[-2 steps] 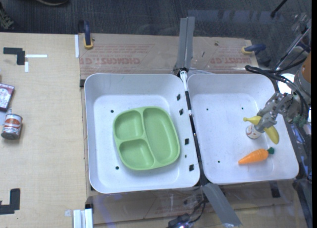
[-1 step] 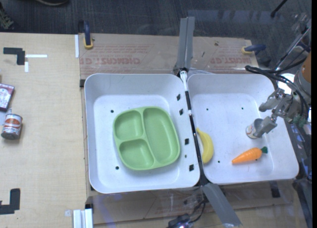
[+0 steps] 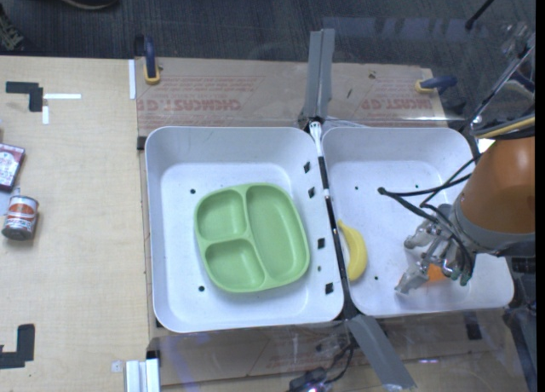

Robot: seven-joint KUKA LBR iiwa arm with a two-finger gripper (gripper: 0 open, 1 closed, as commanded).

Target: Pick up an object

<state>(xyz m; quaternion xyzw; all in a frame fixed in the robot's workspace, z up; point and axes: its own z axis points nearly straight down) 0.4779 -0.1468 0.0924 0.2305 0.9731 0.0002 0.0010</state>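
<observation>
Reaching low into the right bin (image 3: 375, 301), the hand (image 3: 423, 273) sits at about four o'clock of that bin's floor, its metal fingers (image 3: 411, 280) spread apart and pointed down toward the left; this looks like the closing-in step of a grasp, not yet a lift. A small orange object (image 3: 434, 273) shows right at the fingers, partly hidden by them; whether it lies between them or just beside them I cannot tell, so no hold can be claimed. The next move, as I judge it, calls for the fingers to close squarely on that piece and then rise straight; a skewed approach could nudge it away across the smooth floor. The orange piece is small and bright, its shape too hidden to name. A yellow banana (image 3: 354, 250) lies curved at nine o'clock of the same bin, against the wall; a green divided plate (image 3: 252, 237) rests in the left bin (image 3: 170, 237).
</observation>
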